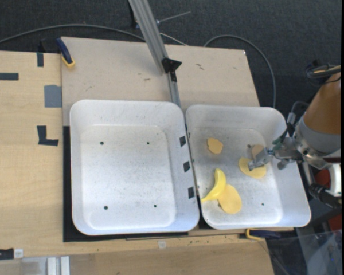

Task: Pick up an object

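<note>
In the right bin (286, 211), 4 yellow pieces are seen, the banana (217, 185) likely light and smooth, best taken across its middle, while the gripper (255, 158), its spread not discernible, is lowered over the rightmost piece (252, 169).

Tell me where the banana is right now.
In the camera view the banana lies in the right bin, near its left wall toward the front, touching a round yellow piece on its right.

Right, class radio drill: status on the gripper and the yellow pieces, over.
Gripper low in right bin, at yellow disc. Grip unconfirmed. Three other yellow pieces lie apart.
</note>
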Robot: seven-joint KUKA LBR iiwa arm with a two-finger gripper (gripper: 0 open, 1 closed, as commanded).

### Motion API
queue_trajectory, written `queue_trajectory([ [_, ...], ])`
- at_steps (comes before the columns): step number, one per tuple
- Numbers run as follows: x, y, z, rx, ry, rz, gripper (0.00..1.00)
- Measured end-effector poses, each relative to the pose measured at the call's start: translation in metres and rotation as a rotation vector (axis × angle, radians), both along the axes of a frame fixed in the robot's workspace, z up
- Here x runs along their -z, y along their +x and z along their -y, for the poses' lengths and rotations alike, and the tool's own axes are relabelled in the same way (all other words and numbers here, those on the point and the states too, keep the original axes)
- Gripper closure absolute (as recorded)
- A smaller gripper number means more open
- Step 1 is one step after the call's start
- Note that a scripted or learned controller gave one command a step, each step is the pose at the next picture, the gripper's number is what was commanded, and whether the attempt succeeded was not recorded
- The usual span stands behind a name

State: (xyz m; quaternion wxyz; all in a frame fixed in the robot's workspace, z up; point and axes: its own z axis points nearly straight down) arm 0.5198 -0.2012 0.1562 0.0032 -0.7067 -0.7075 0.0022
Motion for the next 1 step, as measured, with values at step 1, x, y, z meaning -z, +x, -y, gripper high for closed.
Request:
queue_trajectory([
  [1,0.0439,0.0007,-0.0018,-0.001,0.000,0.001,0.00],
])
